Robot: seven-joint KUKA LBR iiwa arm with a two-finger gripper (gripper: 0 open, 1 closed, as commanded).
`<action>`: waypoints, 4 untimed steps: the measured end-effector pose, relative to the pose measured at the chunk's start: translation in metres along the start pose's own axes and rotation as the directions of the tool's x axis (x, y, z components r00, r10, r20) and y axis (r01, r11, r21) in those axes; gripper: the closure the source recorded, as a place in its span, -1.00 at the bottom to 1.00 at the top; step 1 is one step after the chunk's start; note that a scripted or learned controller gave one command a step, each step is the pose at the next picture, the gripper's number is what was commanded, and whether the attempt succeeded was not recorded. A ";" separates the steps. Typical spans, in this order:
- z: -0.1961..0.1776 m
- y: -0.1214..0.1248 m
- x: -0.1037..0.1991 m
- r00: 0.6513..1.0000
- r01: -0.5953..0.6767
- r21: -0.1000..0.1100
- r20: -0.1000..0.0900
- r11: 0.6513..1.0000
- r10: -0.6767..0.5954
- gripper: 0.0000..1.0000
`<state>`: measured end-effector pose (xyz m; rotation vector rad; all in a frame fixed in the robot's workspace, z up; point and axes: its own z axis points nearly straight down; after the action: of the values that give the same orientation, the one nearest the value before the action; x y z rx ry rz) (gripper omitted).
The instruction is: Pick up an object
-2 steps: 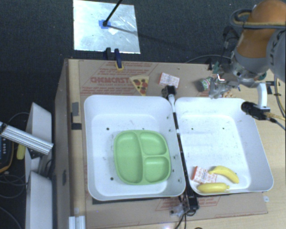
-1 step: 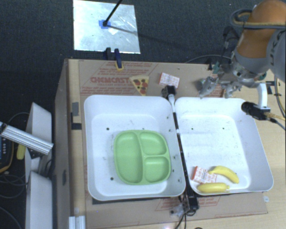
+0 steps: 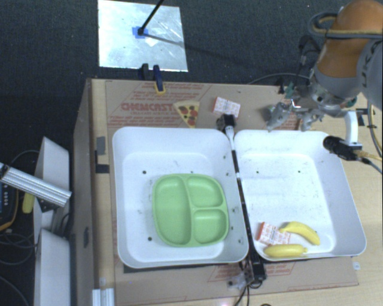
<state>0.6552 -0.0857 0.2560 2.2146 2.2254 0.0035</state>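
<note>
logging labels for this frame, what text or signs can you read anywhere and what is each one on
"CHEMCAST", red print, partly faded: on the brown board under the two white bins.
Red print along the board's near edge: too small and blurred to read.
Red and white packet on the board behind the bins: print too blurred to read.
Red and white packet beside the bananas in the right bin: print too blurred to read.

The arm (image 3: 350,45) is reaching in from about two o'clock, its grey body and orange band (image 3: 358,17) sitting at the upper right corner. The wrist is bending down and toward nine o'clock, carrying the tool (image 3: 291,118). The tool is hanging with its two metal fingers (image 3: 275,115) pointing downward and spread apart, with nothing showing between them.
</note>
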 end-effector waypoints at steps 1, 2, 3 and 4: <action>0.000 0.000 0.000 1.000 0.000 0.000 0.000 1.000 0.000 -1.00; 0.000 0.000 0.000 1.000 0.000 0.000 0.000 1.000 0.000 -1.00; 0.000 0.000 0.000 1.000 0.000 0.000 0.000 1.000 0.000 -1.00; 0.000 0.000 0.000 1.000 0.000 0.000 0.000 1.000 0.000 -1.00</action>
<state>0.6552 -0.0857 0.2560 2.2146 2.2254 0.0035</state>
